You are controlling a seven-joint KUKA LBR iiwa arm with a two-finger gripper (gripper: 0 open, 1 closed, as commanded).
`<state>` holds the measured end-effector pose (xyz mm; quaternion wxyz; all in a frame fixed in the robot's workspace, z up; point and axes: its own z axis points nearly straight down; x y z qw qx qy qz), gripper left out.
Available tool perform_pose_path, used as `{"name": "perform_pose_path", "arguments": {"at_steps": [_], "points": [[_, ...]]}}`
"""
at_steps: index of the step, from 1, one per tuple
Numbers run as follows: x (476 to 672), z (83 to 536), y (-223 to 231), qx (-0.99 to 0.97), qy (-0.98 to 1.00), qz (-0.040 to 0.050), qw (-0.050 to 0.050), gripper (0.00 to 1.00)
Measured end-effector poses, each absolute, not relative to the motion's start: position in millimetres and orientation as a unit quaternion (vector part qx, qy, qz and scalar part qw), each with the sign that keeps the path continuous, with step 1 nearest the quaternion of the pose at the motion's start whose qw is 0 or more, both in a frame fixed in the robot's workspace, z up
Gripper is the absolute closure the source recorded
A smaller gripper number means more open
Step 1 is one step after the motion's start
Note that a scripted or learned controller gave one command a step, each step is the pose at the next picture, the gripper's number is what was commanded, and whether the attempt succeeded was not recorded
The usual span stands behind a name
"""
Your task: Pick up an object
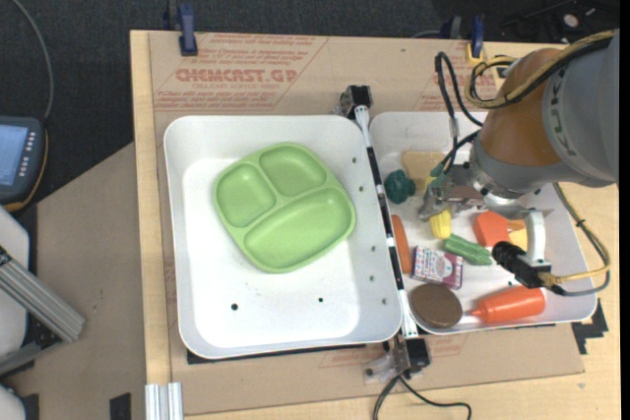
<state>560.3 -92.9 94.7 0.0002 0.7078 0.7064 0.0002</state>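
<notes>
Gripper [445,202] is down in the right bin [581,310], near its far-left corner, among the toys; can't tell its finger state. Green cucumber [467,250] lies just beside it.

Bright, even overhead light. Soft shadows under green divided plate [285,206]. Mild glare on white bins [197,241]. Slightly soft focus, dark floor underexposed.

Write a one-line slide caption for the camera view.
KUKA arm's gripper lowered into the right bin among toy foods, beside the left bin holding a green divided plate.
</notes>
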Motion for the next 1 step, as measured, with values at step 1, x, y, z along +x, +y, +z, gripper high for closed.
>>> {"name": "perform_pose_path", "arguments": {"at_steps": [1], "points": [[574.1,190.5,-19.7,0.704,0.71,0.004,0.003,1.0]]}}
